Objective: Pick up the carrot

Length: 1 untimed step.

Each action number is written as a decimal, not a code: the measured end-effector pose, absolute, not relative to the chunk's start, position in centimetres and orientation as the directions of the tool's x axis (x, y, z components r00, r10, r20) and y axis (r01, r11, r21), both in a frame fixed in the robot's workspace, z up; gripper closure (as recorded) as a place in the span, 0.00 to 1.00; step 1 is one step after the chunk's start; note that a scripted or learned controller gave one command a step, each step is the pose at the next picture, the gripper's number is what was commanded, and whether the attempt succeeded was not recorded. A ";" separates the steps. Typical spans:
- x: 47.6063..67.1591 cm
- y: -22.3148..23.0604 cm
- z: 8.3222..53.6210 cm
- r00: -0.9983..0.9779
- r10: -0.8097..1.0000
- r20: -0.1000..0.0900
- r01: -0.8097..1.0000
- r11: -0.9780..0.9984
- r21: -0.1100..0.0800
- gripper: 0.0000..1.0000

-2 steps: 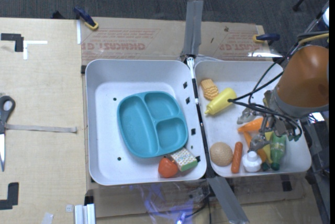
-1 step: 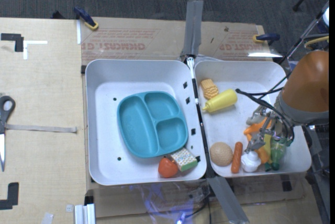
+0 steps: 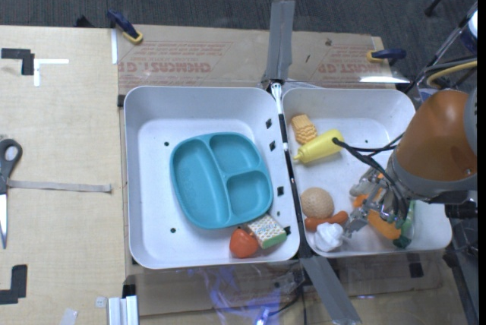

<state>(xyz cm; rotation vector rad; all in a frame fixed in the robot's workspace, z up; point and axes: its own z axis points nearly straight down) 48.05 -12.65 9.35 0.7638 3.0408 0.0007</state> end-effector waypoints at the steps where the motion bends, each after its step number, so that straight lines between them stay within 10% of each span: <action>1: 48.3 -12.7 10.3 -0.883 0.470 -0.012 0.470 0.883 0.003 1.00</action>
